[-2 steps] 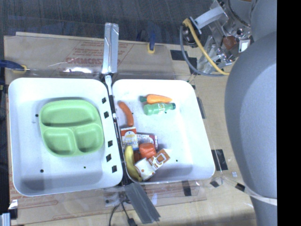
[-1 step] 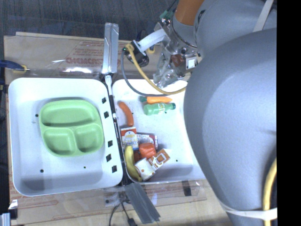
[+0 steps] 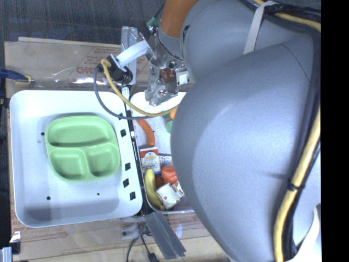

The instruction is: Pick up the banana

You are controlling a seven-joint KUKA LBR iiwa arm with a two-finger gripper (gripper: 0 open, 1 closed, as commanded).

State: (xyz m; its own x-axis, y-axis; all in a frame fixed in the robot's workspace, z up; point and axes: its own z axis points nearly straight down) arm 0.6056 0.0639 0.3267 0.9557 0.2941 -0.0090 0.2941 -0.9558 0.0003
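We see 2 white bins side by side. The left bin (image 3: 22, 146) holds a green tray (image 3: 82, 146) with 3 compartments. Most of the right bin (image 3: 137, 141) is hidden behind the grey arm (image 3: 245, 146), which enters from the right and covers much of the view.

The banana (image 3: 151, 187) lies in the right bin near its front left corner, close to the wall between the bins. Just beside it we see a small carton (image 3: 170, 194) and a red item (image 3: 169, 173); an orange carrot-like item (image 3: 145, 131) lies further back.

The gripper (image 3: 158, 94) sits over the far end of the right bin, above a white plate (image 3: 143, 102), well apart from the banana. We cannot tell how its claw stands.
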